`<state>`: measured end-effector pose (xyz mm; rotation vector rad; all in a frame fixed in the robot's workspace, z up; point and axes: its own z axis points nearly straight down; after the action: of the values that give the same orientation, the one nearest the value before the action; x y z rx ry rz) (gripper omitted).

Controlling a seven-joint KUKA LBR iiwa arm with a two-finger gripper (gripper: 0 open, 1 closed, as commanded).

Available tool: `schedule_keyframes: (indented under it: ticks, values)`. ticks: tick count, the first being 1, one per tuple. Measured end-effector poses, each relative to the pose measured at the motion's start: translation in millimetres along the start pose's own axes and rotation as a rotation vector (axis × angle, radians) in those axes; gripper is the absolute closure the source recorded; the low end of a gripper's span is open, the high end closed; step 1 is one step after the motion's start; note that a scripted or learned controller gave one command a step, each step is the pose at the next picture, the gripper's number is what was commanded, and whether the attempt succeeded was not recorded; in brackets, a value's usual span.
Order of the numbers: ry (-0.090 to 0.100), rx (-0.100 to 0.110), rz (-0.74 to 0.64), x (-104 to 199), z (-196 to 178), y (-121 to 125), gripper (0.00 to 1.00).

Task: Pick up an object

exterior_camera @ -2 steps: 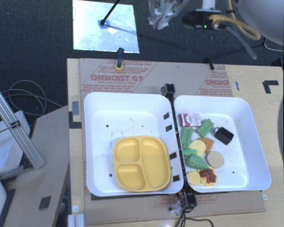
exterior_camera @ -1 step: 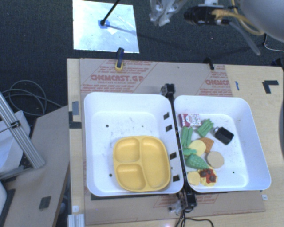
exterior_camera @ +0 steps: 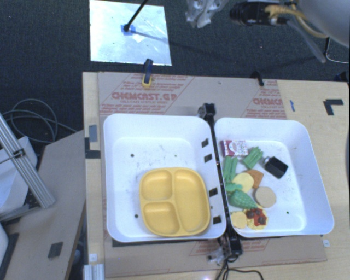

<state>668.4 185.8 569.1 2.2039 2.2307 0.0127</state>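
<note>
The right bin holds a cluster of toy foods along its left side: a red-and-white carton, green pieces, a black block, an orange wedge, a tan disc, a yellow round piece and a red-and-yellow piece. My gripper is blurred at the top edge of the view, raised far behind both bins and well away from the objects. Nothing can be seen in it.
In the left bin a yellow divided plate lies at the front right. A black divider runs between the bins. A shiny sheet lies on the dark floor behind the bench.
</note>
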Motion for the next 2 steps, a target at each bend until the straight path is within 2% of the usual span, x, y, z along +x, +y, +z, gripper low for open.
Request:
schedule_keyframes:
  ticks: [2]
  values:
    - [0.0,-0.005,-0.005,0,-23,0,1.0]
